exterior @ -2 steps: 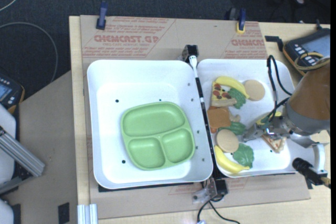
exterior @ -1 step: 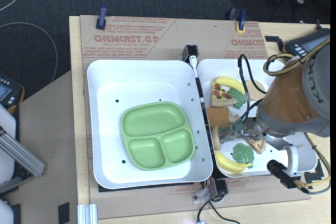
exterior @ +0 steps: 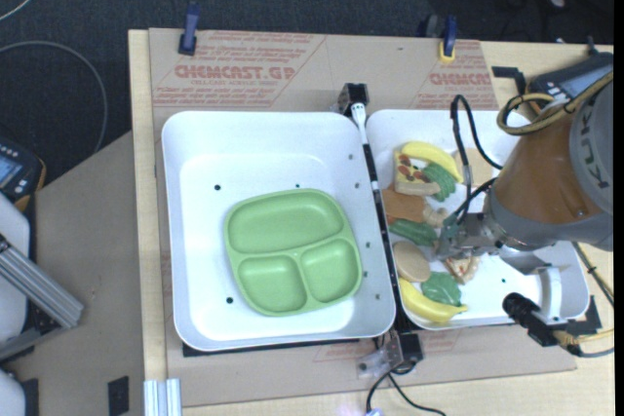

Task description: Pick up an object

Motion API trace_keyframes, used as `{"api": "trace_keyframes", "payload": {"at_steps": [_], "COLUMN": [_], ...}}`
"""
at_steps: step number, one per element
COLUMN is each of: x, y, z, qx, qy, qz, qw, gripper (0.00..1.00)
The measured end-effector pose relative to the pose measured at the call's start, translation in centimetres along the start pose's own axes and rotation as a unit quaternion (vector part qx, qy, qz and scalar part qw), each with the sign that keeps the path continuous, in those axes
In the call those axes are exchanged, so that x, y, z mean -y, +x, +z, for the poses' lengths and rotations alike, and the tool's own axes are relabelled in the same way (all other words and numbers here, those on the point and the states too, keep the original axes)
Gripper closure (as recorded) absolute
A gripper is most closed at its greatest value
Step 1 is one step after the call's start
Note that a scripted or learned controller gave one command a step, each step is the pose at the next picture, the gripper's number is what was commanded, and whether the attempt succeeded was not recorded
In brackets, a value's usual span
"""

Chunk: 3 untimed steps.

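The gripper [exterior: 456, 246] hung low over the jumbled plastic toy food [exterior: 429, 231] in the right white bin [exterior: 575, 292]; its grip I couldn't tell. Centring on one piece seemed wisest.

Bright, even overhead light; soft shadows inside the left white bin [exterior: 185, 209]; its glossy rim glares slightly; picture mildly grainy.

We read "CHEMCAST. G P" in red print on the brown protective sheet [exterior: 234, 63] covering the surface behind the left bin; smaller red lines above and below it are too small to read. The same red print repeats behind the right bin, partly cut off. Dark letters "KU" show on the arm [exterior: 585, 161].
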State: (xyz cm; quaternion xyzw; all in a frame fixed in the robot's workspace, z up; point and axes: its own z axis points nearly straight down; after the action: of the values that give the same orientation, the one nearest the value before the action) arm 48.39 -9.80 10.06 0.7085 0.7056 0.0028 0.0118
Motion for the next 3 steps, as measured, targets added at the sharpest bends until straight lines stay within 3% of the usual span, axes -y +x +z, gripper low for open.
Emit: {"api": "trace_keyframes", "payload": {"at_steps": [1, 2, 3], "x": [-5.1, -0.6, 0.3], "y": [3.2, 8.6, 2.1], "z": [-12.5, -28.1, -17.4], "qx": [-0.006, -0.008, -0.006], "qy": [0.002, 0.001, 0.015], "qz": [-0.005, -0.007, 0.002], "qw": [1.0000, 0.9999, 0.9999], "gripper": [1.00, 1.00, 1.00]}}
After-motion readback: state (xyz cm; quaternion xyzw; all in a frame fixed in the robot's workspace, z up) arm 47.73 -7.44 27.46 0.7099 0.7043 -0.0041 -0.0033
